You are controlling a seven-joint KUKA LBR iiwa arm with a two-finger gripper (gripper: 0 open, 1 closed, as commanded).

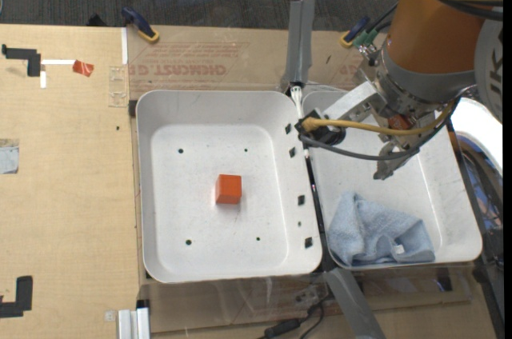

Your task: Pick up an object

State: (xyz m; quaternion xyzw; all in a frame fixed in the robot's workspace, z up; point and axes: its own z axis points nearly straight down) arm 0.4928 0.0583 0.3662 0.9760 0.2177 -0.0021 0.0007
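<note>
A small orange-red block (229,189) lies near the middle of the left white bin (160,169). A crumpled light blue cloth (376,233) sits in the front part of the right white bin (448,201). The arm comes in from the upper right, and its gripper (394,153) hangs over the back half of the right bin, above and behind the cloth. The wrist's bulk and cables cover most of the gripper. I see nothing held in it.
A yellow cable and a black fitting (320,129) stretch from the wrist toward the divider between the bins. A grey upright post (300,41) stands behind the bins. Clamps (140,24) hold the cardboard at the back. The wooden bench extends to the left.
</note>
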